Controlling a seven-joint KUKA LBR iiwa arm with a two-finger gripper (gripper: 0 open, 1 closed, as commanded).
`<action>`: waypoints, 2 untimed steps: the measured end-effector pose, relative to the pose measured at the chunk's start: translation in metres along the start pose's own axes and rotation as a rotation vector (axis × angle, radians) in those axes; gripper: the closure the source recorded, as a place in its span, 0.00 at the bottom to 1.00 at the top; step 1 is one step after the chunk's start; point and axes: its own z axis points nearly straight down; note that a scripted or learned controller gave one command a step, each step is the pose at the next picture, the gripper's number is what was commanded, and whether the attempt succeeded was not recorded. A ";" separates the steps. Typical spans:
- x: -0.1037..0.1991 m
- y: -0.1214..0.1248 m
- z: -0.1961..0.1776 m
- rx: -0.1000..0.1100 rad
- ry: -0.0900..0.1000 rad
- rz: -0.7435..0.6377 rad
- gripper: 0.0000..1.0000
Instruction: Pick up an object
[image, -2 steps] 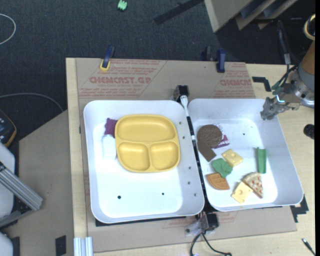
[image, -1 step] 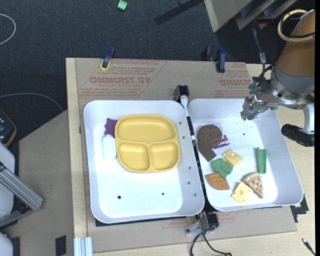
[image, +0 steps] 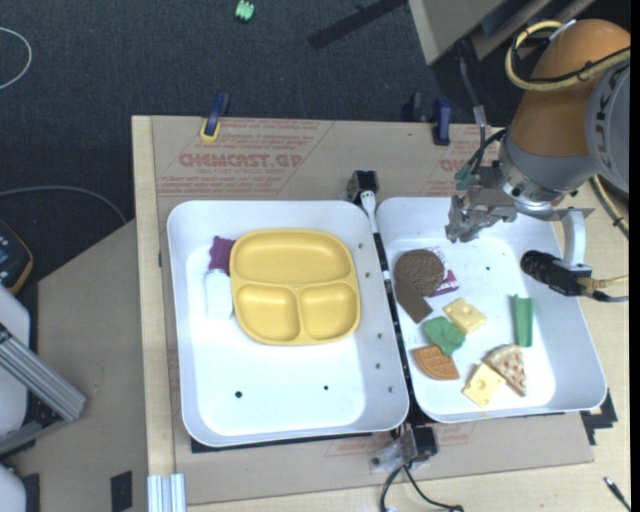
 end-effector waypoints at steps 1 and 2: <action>0.051 -0.012 -0.013 0.000 0.000 0.000 1.00; 0.099 -0.034 -0.010 0.002 0.000 0.001 1.00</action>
